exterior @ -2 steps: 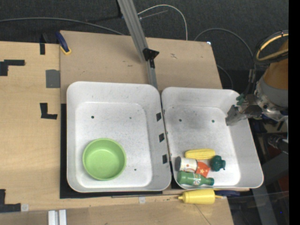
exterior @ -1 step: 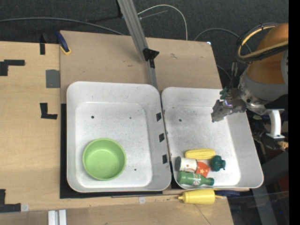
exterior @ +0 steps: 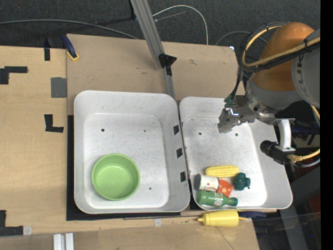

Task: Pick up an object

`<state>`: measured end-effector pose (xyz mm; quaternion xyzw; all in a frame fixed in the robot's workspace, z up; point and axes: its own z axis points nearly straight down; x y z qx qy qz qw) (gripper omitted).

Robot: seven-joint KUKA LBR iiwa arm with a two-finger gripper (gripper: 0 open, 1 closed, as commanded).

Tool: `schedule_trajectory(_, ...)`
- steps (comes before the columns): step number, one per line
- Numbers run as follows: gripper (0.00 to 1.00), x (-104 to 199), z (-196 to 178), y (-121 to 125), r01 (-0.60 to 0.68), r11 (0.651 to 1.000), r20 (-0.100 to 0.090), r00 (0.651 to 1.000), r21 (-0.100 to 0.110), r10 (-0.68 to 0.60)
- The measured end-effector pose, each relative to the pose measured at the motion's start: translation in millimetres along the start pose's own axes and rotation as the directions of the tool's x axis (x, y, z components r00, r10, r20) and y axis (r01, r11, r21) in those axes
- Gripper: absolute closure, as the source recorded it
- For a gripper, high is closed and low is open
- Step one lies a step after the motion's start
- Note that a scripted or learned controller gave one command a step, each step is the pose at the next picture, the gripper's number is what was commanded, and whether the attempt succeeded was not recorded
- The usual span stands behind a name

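Two shallow white plastic bins side by side on the bench: left bin (exterior: 86, 139), right bin (exterior: 270, 191). Using the right bin as landmark.

Gripper (exterior: 228, 123) sits over the right bin's far half, near its upper middle, above bare white floor. Nothing visible between its fingers; can't tell from this angle whether they're spread or pressed together, the tips blur into the metal body. Grey arm with orange band (exterior: 283, 51) comes in over the bin's far right corner.

Pickable objects are clustered in the right bin's near end, well apart from the gripper:
- yellow corn cob (exterior: 222, 171), lying flat, farthest in of the cluster
- dark teal round-ish toy (exterior: 241, 181), just right of the corn
- white and red cylinder (exterior: 208, 182), on its side, left of the teal piece
- orange piece (exterior: 225, 188), wedged between them, partly hidden
- green bottle (exterior: 216, 199), on its side along the near wall

Yellow squeeze bottle (exterior: 220, 219) lies outside the right bin, just past its near rim, on the bench.

Round lime-green bowl (exterior: 115, 177) sits upright in the left bin's near-left corner.
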<state>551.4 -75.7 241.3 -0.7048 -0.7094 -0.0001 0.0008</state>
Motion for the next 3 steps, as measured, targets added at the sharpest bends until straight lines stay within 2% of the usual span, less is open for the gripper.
schedule_trajectory(1,1.0,55.9,-5.3,16.2,0.001,1.0,0.0,1.0,0.0,-0.001)
schedule_trajectory(2,1.0,102.3,-1.0,45.8,0.0,1.0,0.0,1.0,0.0,0.0)
schedule_trajectory(3,1.0,160.8,11.8,60.4,0.0,1.0,0.0,1.0,0.001,0.0)
